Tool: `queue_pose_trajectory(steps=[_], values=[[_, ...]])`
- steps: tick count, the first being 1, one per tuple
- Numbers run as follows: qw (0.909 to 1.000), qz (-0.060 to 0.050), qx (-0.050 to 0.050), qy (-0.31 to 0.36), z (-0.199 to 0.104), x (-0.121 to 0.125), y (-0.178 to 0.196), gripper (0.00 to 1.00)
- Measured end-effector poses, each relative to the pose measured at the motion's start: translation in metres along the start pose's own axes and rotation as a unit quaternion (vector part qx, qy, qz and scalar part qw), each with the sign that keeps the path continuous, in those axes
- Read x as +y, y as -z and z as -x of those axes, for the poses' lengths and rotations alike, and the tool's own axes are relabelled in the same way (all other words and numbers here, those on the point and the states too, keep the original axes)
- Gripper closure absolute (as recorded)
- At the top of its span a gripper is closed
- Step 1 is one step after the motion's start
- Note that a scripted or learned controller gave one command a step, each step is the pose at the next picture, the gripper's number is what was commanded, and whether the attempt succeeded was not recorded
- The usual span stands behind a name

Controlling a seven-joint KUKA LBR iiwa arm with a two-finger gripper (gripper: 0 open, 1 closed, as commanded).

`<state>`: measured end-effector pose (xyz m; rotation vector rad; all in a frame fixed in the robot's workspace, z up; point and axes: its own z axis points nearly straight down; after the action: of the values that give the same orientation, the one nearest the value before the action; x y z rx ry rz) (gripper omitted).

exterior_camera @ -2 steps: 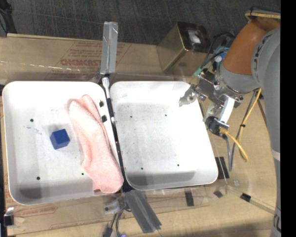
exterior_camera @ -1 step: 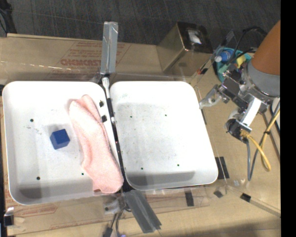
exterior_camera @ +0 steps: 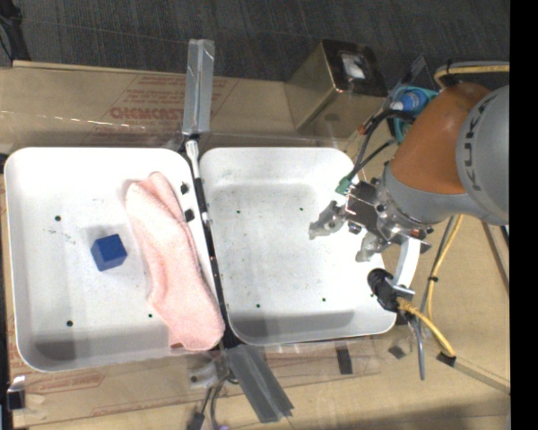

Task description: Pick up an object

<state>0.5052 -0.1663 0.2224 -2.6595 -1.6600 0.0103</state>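
A small blue cube (exterior_camera: 108, 251) lies in the left bin (exterior_camera: 36, 186), left of centre. A pink towel (exterior_camera: 172, 258) stretches along that bin's right side, from the middle down to its front right corner. My gripper (exterior_camera: 344, 236) hangs over the right part of the right bin (exterior_camera: 278, 173), its two grey fingers spread apart with nothing between them. It is far to the right of both the cube and the towel.
A metal divider bar (exterior_camera: 198, 88) runs between the two bins. A tan box (exterior_camera: 336, 83) stands behind the right bin. Cables and a yellow hose (exterior_camera: 430, 321) trail beside the arm at the right. Cardboard (exterior_camera: 90, 101) lies under the bins.
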Motion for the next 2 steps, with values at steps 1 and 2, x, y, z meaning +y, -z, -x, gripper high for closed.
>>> queue_pose_trajectory(steps=[1,2], values=[[1.0000,-0.003,-0.001,0.000,0.001,0.000,0.008,1.00],[0.9980,0.003,0.001,-0.064,0.022,0.006,0.219,1.00]])
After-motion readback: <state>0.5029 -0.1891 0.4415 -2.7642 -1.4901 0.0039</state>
